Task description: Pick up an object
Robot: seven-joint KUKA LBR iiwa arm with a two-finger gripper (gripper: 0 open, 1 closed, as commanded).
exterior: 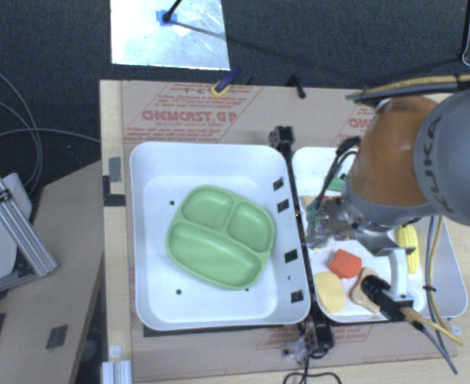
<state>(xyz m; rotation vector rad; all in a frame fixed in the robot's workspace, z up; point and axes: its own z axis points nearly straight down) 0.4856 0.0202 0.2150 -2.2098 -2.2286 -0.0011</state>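
Observation:
My arm, with its orange band (391, 154), reaches in from the right over the right bin (315, 166). The gripper (324, 224) hangs low by that bin's left wall, its tip buried in dark and metal parts. Just right of and below it lies a red-orange block (346, 263). A pale yellow piece (329, 290) and a tan-and-brown item (368, 289) rest near the bin's front. A yellow corn-like object (409, 242) lies to the right, partly behind the arm.
A green divided plate (221, 235) lies in the left bin (151, 214). A black clip rail (292, 214) runs between the two bins. Cables (431, 326) trail over the right bin's front corner.

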